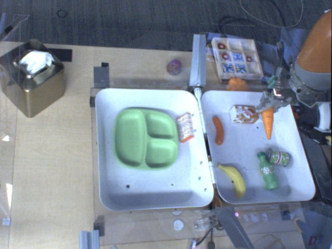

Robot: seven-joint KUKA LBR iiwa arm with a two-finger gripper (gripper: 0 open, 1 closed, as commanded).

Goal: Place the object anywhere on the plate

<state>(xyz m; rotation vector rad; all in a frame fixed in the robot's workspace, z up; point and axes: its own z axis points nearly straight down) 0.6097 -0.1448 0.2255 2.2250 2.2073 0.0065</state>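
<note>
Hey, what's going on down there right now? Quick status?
Gripper over right bin, at the carrot's top end. Green plate waits in left bin, nothing on it. Small packet lies against its right edge.

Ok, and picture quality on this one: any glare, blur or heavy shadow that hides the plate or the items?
Camera view: even, soft lighting with faint shadows; the green plate reads cleanly, with mild sheen on the white bin around it. The carrot, banana and sausage are slightly soft but recognisable. The claw is small and blurry beside the carrot's top.
</note>
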